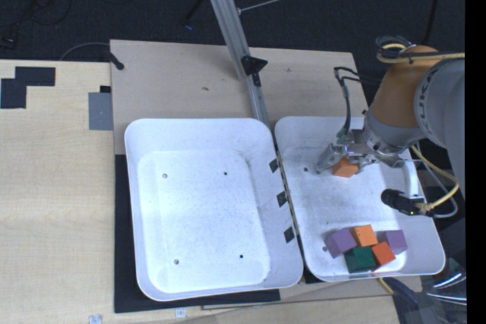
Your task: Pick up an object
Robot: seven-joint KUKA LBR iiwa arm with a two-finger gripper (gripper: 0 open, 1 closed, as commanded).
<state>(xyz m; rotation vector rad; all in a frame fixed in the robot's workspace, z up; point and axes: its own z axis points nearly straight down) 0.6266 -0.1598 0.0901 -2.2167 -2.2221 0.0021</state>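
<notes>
Reaching in from the right, the grey arm point(444, 99) with its orange band point(399, 95) lowers the gripper point(345, 162) over the far part of the right bin point(319, 201), 1 of 2 shallow white bins set side by side on the desk point(53, 186). An orange block point(345, 170) sits between the gripper fingers point(328, 158), which close on it, the block lying at or just above the bin floor; which of the 2 cannot be told. In the near right corner of the same bin lies a tight cluster of blocks touching one another: a purple block point(340, 240) at left, an orange block point(364, 234) at the far side, a green block point(360, 259) nearest, a second purple block point(395, 241) at right and a red-orange block point(383, 254) beside it. The left bin point(201, 209) adjoins the right bin. A slanted metal rail point(228, 26) rises beyond the bins.
</notes>
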